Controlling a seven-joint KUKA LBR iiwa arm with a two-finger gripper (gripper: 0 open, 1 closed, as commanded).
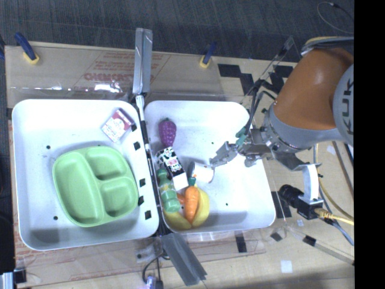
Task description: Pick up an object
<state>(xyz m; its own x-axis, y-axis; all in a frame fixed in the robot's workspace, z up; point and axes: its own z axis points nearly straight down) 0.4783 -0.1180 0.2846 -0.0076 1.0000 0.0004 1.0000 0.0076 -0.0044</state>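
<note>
In the right bin (240, 110), a pile of objects lies along the left wall. It holds a purple bunch of grapes (167, 130), a black-and-white cow-print carton (171, 161), a green bottle (167, 191), an orange carrot (191, 201) and a yellow banana (203, 208). A small white object (203, 174) lies just right of the carton. My gripper (218, 157) reaches in from the right over the middle of this bin, its tip just above and right of the white object. I see nothing clearly held in it.
The left bin (30, 131) contains a green divided plate (95, 184) and a small red-and-white packet (117, 126). The grey arm with its orange band (313, 89) hangs over the right bin's right wall. Black clips (144, 161) line the divider between the bins.
</note>
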